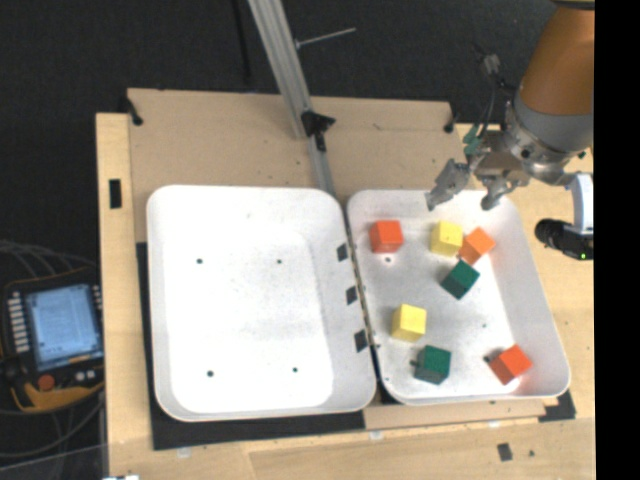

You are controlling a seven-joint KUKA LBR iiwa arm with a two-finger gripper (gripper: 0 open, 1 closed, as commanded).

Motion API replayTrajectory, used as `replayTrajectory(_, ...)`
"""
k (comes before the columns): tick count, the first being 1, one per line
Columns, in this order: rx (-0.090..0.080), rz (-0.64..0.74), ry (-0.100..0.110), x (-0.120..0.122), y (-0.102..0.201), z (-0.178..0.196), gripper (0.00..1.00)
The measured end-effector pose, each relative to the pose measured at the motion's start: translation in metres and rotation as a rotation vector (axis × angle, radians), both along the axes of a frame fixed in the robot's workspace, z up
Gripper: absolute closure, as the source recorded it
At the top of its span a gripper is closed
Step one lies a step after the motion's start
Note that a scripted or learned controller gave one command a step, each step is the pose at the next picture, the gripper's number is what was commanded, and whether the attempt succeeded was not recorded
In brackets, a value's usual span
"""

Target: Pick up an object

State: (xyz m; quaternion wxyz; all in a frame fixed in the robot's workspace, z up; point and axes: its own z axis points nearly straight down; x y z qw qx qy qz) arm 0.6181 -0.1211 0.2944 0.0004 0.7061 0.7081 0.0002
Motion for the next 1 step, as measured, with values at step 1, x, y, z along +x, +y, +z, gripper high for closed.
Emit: replayTrajectory(1,0.000,-0.001,0.000,0.0000,0.0001,0.0000,0.00)
